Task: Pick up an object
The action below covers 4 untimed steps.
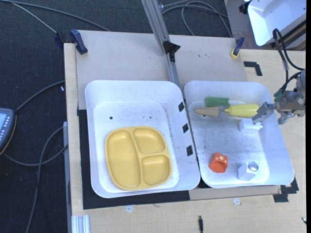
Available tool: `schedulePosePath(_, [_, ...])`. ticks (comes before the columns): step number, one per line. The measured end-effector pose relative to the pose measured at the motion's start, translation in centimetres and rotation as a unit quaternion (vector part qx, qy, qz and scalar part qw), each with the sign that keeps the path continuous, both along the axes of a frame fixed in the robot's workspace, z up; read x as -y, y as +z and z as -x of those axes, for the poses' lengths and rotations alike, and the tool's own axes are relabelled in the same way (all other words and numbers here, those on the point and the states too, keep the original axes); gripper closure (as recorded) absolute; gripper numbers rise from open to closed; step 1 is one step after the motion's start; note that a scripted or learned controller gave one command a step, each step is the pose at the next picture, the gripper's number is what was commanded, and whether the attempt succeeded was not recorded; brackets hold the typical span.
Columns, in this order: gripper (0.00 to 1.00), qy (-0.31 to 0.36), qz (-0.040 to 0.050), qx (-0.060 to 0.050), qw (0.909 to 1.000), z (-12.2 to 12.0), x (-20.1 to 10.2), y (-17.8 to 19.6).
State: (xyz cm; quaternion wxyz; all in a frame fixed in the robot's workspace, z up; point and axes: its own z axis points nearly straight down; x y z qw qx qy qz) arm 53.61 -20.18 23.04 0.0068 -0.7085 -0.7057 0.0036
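The right bin (277, 149) holds several small objects. A green piece (216, 101), a yellow piece (241, 110) and a tan wedge (207, 112) lie along its far side. A white block (250, 126) rests just below the yellow piece. An orange cup (218, 162) and a grey cube (248, 170) sit near the front wall. My gripper (273, 115) hovers at the right bin's far right edge, open, with nothing between its fingers. One finger (265, 111) is close to the white block and the end of the yellow piece.
The left bin (97, 110) holds a yellow divided plate (138, 157). A slanted metal post (160, 28) rises from between the bins at the back. Cables run over the dark floor to the left and behind the bench.
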Motion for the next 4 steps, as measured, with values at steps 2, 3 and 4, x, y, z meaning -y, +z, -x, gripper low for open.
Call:
schedulePosePath(2, [0.00,0.001,0.0004,0.003,1.0000,-0.4,0.1,-5.6])
schedulePosePath(3, [0.00,0.002,0.0001,0.003,1.0000,0.5,-0.5,-11.4])
schedulePosePath(4, [0.00,0.002,0.0011,0.007,1.0000,0.4,-0.6,-14.5])
